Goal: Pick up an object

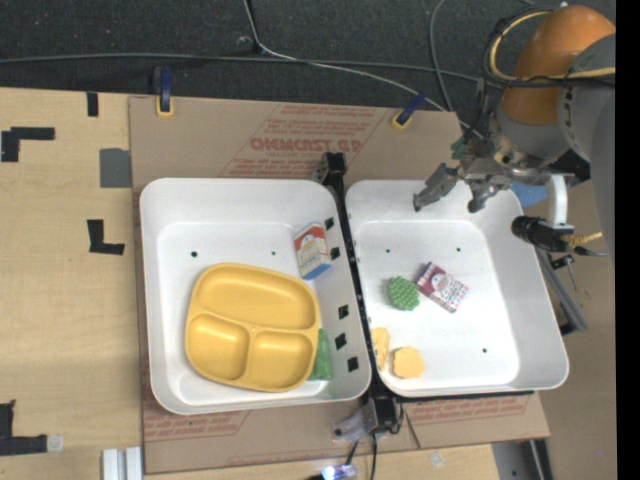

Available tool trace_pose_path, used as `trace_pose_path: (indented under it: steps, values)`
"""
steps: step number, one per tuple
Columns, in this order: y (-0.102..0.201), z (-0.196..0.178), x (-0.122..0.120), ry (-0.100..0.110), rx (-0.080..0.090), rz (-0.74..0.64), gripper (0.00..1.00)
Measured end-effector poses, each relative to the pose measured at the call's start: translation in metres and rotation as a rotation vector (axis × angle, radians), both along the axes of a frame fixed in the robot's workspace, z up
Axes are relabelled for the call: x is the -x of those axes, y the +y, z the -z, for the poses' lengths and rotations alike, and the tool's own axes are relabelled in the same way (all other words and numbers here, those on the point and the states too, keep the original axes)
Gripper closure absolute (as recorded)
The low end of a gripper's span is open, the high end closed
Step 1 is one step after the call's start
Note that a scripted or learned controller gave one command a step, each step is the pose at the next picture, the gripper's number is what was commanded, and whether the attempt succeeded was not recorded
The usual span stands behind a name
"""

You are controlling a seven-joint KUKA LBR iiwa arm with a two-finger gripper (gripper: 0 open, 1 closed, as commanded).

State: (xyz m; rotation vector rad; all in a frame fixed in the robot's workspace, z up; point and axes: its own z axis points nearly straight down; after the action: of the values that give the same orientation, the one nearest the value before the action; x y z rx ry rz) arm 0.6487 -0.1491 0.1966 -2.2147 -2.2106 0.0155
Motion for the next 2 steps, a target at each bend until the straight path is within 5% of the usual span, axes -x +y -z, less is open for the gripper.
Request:
trace_pose_path:
  steps: [1,2]
  values:
    - [0.001,-0.010,-0.003,-0.014,0.002,-0.003,0.00]
    - [0.001,0.033,-0.001,-0.012,0.003,-0.003,0.00]
